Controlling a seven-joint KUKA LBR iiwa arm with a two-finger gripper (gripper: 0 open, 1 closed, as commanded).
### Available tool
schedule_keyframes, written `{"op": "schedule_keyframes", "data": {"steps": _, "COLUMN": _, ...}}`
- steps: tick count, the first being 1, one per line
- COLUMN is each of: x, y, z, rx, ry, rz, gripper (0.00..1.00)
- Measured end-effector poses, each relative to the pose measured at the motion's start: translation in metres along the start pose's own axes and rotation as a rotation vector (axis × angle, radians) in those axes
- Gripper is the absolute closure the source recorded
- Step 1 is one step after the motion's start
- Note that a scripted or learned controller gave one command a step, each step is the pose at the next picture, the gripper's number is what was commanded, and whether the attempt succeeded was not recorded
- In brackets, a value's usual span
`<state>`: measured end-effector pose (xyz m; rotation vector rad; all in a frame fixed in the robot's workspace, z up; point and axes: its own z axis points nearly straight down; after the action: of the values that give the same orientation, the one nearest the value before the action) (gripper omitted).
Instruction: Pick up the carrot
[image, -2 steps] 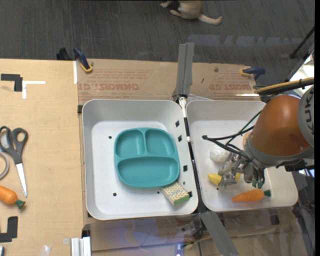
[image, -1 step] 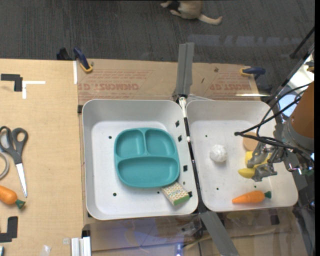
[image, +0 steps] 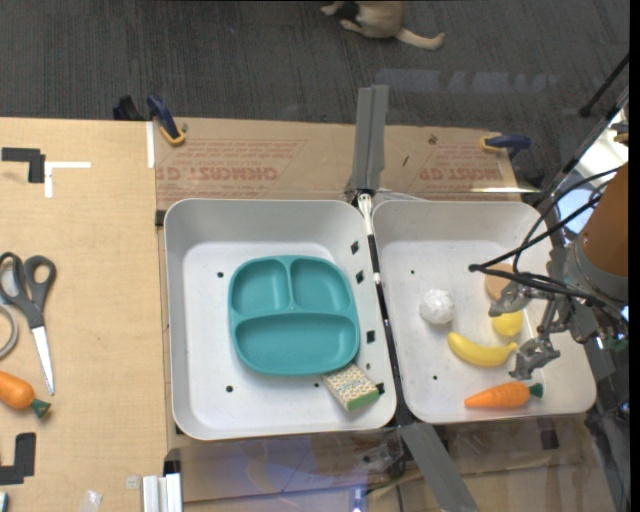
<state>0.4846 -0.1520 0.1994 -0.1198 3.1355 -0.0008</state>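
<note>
An orange carrot (image: 497, 397) with a green stub lies along the front wall of the right bin (image: 420, 400). My gripper (image: 527, 328) hovers just behind and above it, near the bin's right side. Its fingers (image: 538, 354) stand open, one toward the carrot and the other further back. Nothing is held between them. A small yellow piece (image: 507, 323) lies on the bin floor close to the gap. A second carrot (image: 14, 391) rests on the bench at the far left, outside the bins.
In the right bin are a banana (image: 480, 350), a white ball (image: 437, 306) and a tan object (image: 495, 285). The left bin (image: 190, 300) holds a teal divided plate (image: 293, 315) and a sponge (image: 352, 388). Scissors (image: 30, 300) lie on the bench.
</note>
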Motion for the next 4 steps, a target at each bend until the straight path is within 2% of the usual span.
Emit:
{"op": "schedule_keyframes", "data": {"steps": 1, "x": -0.004, "y": 0.006, "z": 0.065, "rx": -0.002, "ry": 0.002, "rz": -0.203, "gripper": 0.00}}
{"op": "schedule_keyframes", "data": {"steps": 2, "x": -0.005, "y": 0.032, "z": 0.077, "rx": -0.002, "ry": 0.002, "rz": -0.136, "gripper": 0.00}}
{"op": "schedule_keyframes", "data": {"steps": 4, "x": -0.005, "y": 0.031, "z": 0.077, "rx": -0.002, "ry": 0.002, "rz": -0.136, "gripper": 0.00}}
